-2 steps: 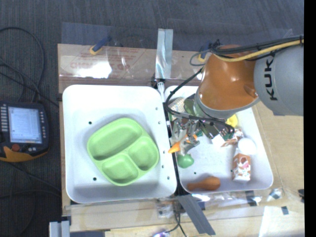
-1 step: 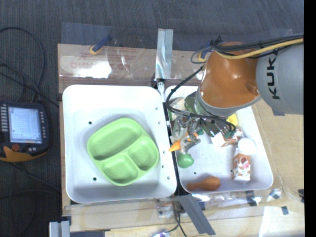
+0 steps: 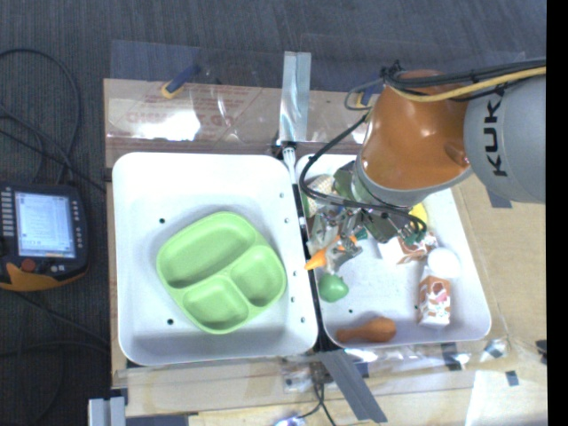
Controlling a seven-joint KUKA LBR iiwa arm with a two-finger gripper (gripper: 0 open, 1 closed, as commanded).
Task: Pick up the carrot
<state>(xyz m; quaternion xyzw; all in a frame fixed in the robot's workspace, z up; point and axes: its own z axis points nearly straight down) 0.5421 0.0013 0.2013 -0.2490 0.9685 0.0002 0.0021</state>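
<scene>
I found the pincer [image 3: 342, 242] low in the right bin [image 3: 470, 327], its grip state impossible to tell. The carrot [image 3: 316, 259] lay touching its left side by the divider; I judged lifting not yet accomplished

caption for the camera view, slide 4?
Pincer down over carrot in right bin; green plate in left bin.

Carrot [image 3: 316, 259] hemmed: bin divider [image 3: 300, 229] left, green ball [image 3: 333, 287] below.
</scene>
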